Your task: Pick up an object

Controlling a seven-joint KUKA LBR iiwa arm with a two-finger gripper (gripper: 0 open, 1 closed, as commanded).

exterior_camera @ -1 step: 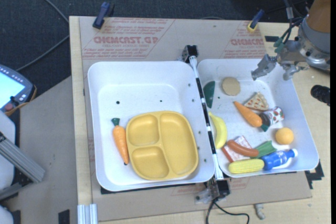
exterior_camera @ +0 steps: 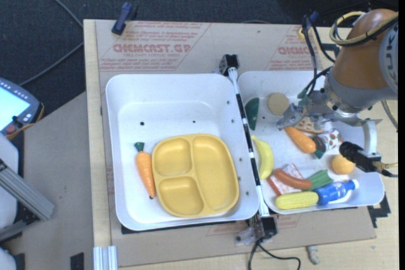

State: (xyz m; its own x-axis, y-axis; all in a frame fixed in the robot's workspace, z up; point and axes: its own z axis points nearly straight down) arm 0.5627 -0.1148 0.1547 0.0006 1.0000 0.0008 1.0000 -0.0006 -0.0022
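Observation:
My gripper point(exterior_camera: 296, 117) hangs low over the upper middle of the right bin point(exterior_camera: 278, 80), at the end of the grey arm with the orange band point(exterior_camera: 370, 25). Just below it lies an orange toy carrot point(exterior_camera: 301, 140). A tan round piece point(exterior_camera: 277, 103) sits to its upper left, and a pizza-like piece point(exterior_camera: 313, 124) is partly hidden under the wrist. The same bin holds a green toy point(exterior_camera: 252, 112), a banana point(exterior_camera: 265, 159), a sausage point(exterior_camera: 293, 179), a corn cob point(exterior_camera: 296, 200), a blue bottle point(exterior_camera: 336, 191) and an orange ball point(exterior_camera: 342, 165).
The left bin point(exterior_camera: 164, 88) holds a yellow compartment plate point(exterior_camera: 190, 174) and a second carrot point(exterior_camera: 145, 172) beside it. A black clamp point(exterior_camera: 229, 62) joins the bins at the back. A blue clip point(exterior_camera: 122, 17) lies on the bench's far left corner.

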